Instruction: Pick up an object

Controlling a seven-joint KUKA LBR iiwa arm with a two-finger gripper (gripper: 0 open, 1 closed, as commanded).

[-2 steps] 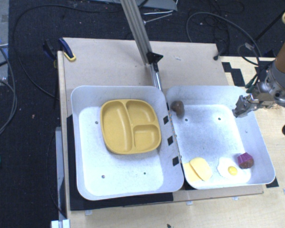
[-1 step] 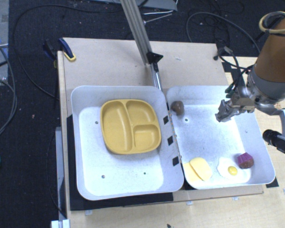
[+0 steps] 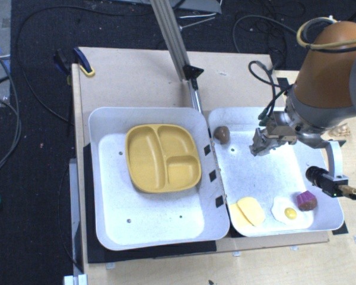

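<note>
My gripper [image 3: 258, 148] hangs over the upper part of the right bin [image 3: 273, 174], with nothing seen between its fingers. A small brown round thing [image 3: 222, 135] lies to its left in the bin's top left corner. Along the bin's near edge lie a pale yellow wedge [image 3: 250, 211], a toy fried egg [image 3: 288, 211] and a small purple piece [image 3: 307, 200].
The left bin [image 3: 110, 212] holds a yellow divided plate [image 3: 163, 158]. A metal pole [image 3: 173, 34] slants in from the top to the gap between the bins. Black clips [image 3: 213, 176] sit on the ridge where the bins meet.
</note>
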